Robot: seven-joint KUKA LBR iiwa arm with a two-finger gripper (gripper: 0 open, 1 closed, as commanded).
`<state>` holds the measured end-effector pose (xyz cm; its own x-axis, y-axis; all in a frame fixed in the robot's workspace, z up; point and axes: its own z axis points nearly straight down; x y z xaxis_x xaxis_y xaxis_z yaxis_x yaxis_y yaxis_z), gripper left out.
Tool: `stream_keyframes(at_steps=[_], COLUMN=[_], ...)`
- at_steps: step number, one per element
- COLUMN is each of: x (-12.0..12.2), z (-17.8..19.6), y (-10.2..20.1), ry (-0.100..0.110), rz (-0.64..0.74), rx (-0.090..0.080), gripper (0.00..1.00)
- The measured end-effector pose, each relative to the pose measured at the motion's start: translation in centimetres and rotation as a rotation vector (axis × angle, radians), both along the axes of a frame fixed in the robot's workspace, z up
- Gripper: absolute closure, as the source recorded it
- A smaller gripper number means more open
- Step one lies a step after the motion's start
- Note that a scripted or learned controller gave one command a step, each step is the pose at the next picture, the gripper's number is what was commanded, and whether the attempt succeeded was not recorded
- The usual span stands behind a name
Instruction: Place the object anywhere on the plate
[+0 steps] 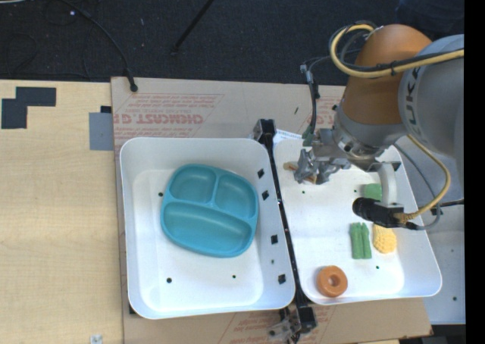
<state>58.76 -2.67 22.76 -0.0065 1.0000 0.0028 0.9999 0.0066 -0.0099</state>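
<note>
Beside yellow corn (385, 241), slim green block (360, 241)

Two bins sit side by side on the bench. The left bin (144, 289) holds a plate (209, 210) near its middle. The plate has three sections, one wide one at the lower side and two small ones at the upper side.

The right bin (318, 217) holds a few small things. A donut (332, 281) lies near its lower edge. Up and to the right of the donut, a long block (360, 241) lies just beside a piece of corn (384, 241), which is on its right.

The gripper (309, 169) hangs over the upper left part of the right bin, close to the wall between the bins. The arm (386, 85) fills the upper right of the frame.
</note>
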Motion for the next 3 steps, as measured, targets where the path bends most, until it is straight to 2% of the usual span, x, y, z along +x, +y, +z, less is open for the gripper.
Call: stream_keyframes(at_steps=[3], x=[-2.5], z=[-0.6], y=[14.6], ry=[-0.001], rz=[0.0], rx=[-0.003], gripper=[1.0])
